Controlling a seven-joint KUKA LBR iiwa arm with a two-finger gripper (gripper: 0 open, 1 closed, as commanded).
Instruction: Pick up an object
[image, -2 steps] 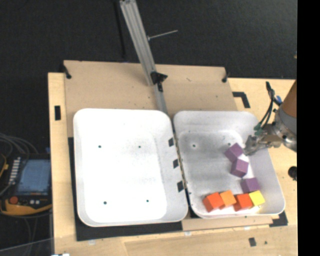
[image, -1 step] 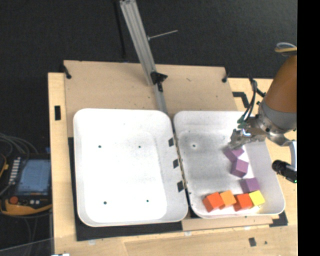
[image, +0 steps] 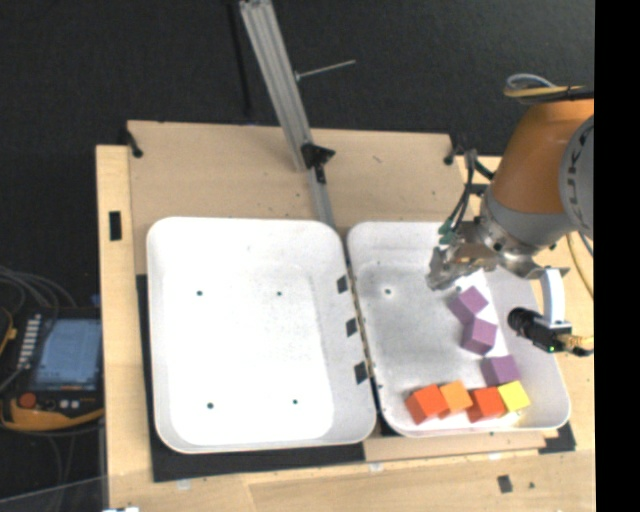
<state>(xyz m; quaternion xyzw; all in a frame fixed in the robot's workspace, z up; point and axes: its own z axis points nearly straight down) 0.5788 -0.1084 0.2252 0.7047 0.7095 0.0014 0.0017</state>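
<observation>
The right bin (image: 400, 330) holds several blocks. Three purple blocks lie in a line down its right side: one (image: 469, 302) near the gripper, one (image: 479, 335) below it, one (image: 500, 369) lower still. Along the bin's front edge sit an orange-red block (image: 428, 402), an orange block (image: 457, 396), a red block (image: 487, 403) and a yellow block (image: 514, 396). My gripper (image: 447, 272) hangs over the upper middle of the right bin, just up-left of the top purple block. Nothing shows between its fingers.
The left bin (image: 250, 330) lies beside the right one. A grey metal pole (image: 285, 90) slants up from the bins' far edge. The arm's orange band (image: 535, 160) looms over the right bin's far right corner. A black connector (image: 530, 325) sticks out at the right.
</observation>
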